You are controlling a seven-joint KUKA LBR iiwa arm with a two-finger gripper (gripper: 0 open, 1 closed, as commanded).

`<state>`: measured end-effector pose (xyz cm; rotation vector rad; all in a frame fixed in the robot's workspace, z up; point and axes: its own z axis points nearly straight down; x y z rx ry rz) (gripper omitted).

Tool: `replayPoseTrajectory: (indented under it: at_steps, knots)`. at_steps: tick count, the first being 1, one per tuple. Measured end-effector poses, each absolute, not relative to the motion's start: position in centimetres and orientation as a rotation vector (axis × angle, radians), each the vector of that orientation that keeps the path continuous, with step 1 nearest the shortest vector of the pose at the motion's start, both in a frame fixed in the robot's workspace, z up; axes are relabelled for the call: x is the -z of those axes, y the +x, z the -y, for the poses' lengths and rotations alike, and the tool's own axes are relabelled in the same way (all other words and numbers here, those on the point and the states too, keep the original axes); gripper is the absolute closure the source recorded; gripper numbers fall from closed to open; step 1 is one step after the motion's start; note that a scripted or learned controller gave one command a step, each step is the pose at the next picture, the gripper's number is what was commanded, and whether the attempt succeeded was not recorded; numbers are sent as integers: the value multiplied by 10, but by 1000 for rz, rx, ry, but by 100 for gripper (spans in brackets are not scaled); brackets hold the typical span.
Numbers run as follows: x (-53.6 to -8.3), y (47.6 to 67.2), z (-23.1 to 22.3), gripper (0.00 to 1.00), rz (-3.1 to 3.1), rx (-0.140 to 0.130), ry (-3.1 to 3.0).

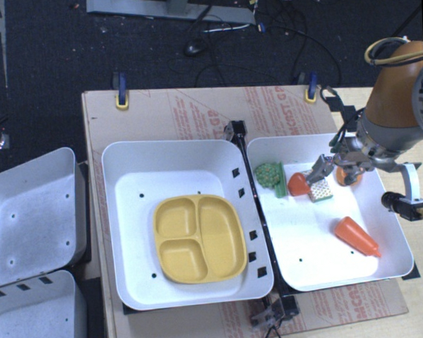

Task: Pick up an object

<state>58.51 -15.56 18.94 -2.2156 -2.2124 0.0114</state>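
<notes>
The right bin (323, 275) holds a green broccoli piece (270, 175), a red round piece (298, 184), a small yellow-green checkered piece (321, 190) and an orange carrot (356, 236). An orange object (349, 176) sits under the wrist at the bin's far right. My gripper (320, 171) reaches in from the right and hangs low over the red piece and the checkered piece, its dark fingers (315, 173) pointing left. Nothing is visibly held between them.
The left bin (128, 204) holds a yellow three-compartment plate (199, 237). A black divider (254, 205) runs between the bins. Two yellow clamps (122, 99) pin the board at the back. White trays (30, 209) lie off the bench at left.
</notes>
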Motion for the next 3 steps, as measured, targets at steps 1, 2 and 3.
replayPoseTrajectory:
  at_steps: [1, 2, 3]
  knots:
    - [-196, 588, 155, 0, 2222, 0, -2220]
    - [-141, 597, 156, 0, 2220, -5, -2218]
    - [-94, 599, 158, 0, 2226, 0, -2228]
